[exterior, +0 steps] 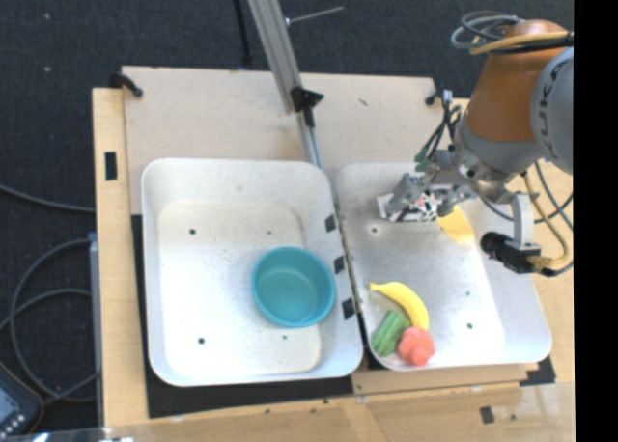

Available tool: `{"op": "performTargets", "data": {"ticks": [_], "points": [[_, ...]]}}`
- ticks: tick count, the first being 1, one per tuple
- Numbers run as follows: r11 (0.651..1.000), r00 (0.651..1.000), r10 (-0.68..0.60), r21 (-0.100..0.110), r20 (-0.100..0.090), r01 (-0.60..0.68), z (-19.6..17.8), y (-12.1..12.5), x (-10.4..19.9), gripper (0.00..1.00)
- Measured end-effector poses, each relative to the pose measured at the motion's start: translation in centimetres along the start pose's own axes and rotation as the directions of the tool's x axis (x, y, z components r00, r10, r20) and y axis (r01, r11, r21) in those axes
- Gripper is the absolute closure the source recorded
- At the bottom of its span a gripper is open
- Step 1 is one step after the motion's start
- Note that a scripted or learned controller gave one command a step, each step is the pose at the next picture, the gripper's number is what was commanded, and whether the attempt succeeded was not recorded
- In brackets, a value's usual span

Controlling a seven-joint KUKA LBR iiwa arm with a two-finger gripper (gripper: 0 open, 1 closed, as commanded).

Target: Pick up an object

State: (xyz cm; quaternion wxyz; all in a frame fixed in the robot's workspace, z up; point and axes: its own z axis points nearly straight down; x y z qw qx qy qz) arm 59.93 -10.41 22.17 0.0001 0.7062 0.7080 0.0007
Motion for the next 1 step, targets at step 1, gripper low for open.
{"op": "performTargets", "data": {"ticks": [1], "points": [[1.0, 1.0, 0.001, 0.0, 0.0, -0.001, 0.0, 0.0, 0.0, 0.0]]}}
